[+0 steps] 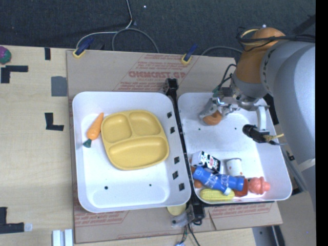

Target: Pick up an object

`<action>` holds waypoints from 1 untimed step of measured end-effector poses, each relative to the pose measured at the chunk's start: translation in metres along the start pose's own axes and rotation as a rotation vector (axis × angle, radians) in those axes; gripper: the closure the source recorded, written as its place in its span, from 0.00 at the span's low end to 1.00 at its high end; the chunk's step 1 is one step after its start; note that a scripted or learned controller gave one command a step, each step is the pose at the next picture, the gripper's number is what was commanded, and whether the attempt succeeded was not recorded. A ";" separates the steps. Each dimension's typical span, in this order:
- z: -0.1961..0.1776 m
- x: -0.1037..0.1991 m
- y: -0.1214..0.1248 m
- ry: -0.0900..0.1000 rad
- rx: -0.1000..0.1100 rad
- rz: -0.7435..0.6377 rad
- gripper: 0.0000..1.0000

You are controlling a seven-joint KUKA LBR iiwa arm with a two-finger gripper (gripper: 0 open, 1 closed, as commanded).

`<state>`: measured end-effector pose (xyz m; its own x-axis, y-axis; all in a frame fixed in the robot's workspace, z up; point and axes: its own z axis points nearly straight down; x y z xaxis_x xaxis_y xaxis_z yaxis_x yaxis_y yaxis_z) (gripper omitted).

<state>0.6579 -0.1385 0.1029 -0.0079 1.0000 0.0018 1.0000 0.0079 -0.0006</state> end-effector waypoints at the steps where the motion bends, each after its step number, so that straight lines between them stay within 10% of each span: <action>1: -0.086 0.066 -0.022 0.000 -0.002 0.002 1.00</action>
